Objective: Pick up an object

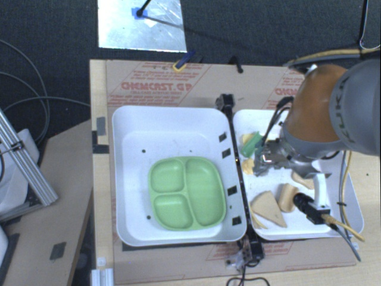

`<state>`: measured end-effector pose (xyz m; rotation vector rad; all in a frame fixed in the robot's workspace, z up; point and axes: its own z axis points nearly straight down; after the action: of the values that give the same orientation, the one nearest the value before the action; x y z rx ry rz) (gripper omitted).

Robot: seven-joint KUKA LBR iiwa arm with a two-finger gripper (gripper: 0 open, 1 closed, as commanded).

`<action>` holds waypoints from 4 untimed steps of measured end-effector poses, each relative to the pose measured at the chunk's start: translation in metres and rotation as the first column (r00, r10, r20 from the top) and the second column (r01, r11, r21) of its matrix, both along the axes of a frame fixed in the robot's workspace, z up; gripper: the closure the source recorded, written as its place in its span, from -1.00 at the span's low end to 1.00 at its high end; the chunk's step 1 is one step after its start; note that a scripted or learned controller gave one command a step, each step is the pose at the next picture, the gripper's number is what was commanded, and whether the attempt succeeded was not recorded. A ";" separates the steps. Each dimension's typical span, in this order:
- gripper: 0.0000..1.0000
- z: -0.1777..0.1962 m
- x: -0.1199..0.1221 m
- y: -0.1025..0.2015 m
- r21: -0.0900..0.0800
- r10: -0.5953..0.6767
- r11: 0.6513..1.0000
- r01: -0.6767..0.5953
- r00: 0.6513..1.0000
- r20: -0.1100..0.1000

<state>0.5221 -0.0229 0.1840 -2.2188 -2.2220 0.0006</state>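
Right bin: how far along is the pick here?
Nothing looks picked yet. The gripper is low in the right bin, beside a green object; whether it grips anything is unclear. The tan wedge lies on the bin floor. Grasping and lifting remain.

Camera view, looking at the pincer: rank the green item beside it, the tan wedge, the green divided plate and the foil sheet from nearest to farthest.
1. Green item, right bin, just beside the pincer.
2. Tan wedge, right bin, front.
3. Green divided plate, left bin.
4. Foil sheet, on the dark floor beyond the bench.
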 end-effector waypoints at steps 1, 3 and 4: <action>1.00 0.000 -0.036 0.045 0.001 0.004 1.000 -0.004 1.000 0.000; 1.00 -0.081 -0.008 -0.060 0.000 -0.001 1.000 0.001 1.000 0.000; 1.00 0.005 0.043 -0.001 -0.001 0.008 1.000 -0.008 1.000 0.011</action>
<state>0.5647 -0.0240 0.1888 -2.2155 -2.2370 -0.0110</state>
